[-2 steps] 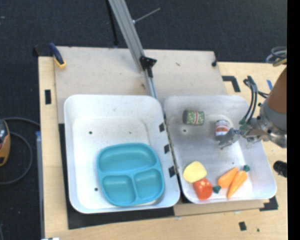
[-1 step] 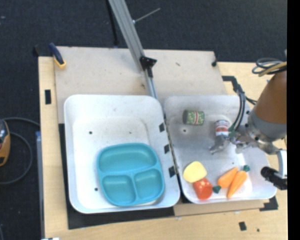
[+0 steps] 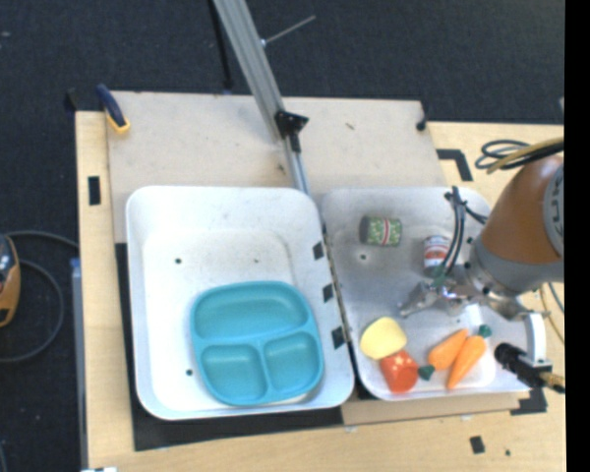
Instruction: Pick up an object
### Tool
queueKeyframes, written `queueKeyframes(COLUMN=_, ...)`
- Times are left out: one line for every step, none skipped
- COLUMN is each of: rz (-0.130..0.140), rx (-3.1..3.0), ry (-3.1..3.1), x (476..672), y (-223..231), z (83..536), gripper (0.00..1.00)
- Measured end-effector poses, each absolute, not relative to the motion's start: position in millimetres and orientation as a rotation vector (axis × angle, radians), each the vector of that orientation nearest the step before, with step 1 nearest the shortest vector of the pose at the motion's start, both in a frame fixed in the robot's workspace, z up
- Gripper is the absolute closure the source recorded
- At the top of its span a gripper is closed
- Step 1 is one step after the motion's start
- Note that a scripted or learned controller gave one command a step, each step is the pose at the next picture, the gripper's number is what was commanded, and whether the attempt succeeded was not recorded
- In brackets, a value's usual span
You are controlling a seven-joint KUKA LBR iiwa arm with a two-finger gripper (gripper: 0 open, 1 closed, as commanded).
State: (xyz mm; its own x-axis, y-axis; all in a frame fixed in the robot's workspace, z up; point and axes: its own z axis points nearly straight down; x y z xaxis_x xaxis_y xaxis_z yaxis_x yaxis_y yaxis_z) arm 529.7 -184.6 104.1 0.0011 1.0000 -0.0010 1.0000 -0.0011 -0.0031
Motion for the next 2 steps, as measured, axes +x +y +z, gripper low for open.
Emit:
queueKeyframes(rz=-0.003, rx=-2.229, ry=-2.220, x=531.8, y=-186, z=118, gripper=1.00)
queueKeyframes(rz=-0.006, rx=-2.222, ry=-2.231, x=539.1, y=-178, z=176, gripper=1.00)
